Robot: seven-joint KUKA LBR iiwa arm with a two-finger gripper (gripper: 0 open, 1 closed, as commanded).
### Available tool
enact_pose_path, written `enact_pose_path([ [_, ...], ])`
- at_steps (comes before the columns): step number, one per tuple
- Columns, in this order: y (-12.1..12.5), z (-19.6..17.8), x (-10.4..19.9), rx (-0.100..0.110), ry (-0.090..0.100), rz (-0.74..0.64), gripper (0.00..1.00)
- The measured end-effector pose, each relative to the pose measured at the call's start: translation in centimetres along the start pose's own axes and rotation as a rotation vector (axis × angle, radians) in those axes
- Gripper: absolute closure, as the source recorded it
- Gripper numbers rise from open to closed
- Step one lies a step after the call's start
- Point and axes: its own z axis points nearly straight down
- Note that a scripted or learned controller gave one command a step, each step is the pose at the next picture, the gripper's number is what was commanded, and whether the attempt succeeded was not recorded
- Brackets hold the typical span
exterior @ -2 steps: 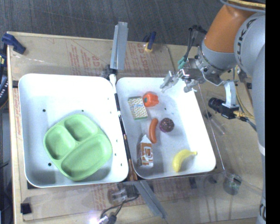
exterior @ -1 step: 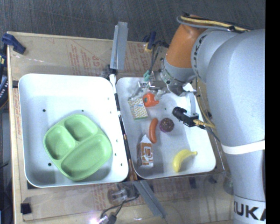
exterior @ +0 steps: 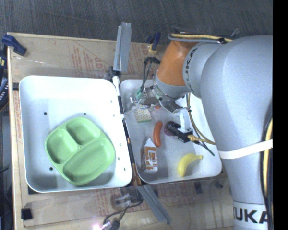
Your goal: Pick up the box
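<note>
Camera view looks down on a pale wooden worktop (exterior: 62, 47) that carries two shallow white bins side by side. The white bin at 9 o'clock (exterior: 33, 87) holds a light green plastic plate with three compartments (exterior: 80, 150), lying flat toward the bin's 6 o'clock side.

The white bin at 3 o'clock (exterior: 169, 171) holds several things. The brown and white rectangular box (exterior: 151, 158) lies flat at about 7 o'clock in this bin, near the wall that it shares with the other bin, its long side running from 12 to 6 o'clock. A red-orange sausage-shaped piece (exterior: 157, 133) lies just at 12 o'clock of the box, close to it. A yellow banana (exterior: 188, 163) lies at about 5 o'clock in the bin, apart from the box on its 3 o'clock side. A small pale packet with a fine chequered pattern (exterior: 142, 114) sits at about 10 o'clock in the bin.

The grey arm with its orange band (exterior: 175, 68) reaches in from 3 o'clock and bends down over the bin's 11 o'clock corner. The end effector (exterior: 143, 102) is low there, just at 12 o'clock of the chequered packet and well apart from the box. Whether the end effector is open or closed cannot be told, and nothing can be seen gripped in it.
</note>
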Motion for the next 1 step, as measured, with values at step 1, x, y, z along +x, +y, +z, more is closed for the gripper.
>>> enact_pose_path([
  [1, 0.12, -1.16, -0.12, -0.002, -0.004, -0.004, 1.0],
])
